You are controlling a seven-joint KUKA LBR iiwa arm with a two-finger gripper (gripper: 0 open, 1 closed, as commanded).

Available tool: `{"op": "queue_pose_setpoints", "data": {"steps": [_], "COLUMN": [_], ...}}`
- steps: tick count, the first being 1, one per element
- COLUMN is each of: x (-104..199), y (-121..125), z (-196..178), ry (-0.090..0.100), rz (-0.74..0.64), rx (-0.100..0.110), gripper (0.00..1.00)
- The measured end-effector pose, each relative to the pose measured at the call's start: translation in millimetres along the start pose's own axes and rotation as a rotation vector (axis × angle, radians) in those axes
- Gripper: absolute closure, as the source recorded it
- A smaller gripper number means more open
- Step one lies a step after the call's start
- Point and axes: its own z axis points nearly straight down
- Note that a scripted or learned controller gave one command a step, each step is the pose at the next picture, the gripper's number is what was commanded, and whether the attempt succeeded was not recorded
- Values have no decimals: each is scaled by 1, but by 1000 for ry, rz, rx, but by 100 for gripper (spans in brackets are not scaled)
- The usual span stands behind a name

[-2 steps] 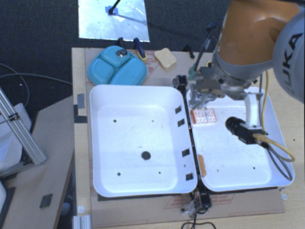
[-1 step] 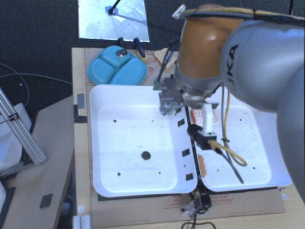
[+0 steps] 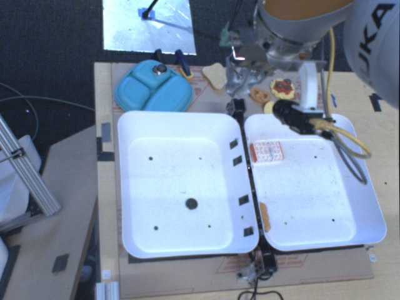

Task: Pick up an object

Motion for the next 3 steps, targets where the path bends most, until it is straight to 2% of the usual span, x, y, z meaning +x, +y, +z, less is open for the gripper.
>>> {"op": "queue_pose_setpoints", "data": {"steps": [1, 2, 3], "x": [79, 93, 86], "y": [-59, -9, 54], "z": [41, -22, 155], "ry": [-3, -2, -12], "rz": [-7, 0, 8], "rx": [26, 12, 35], "gripper": [100, 100, 100]}}
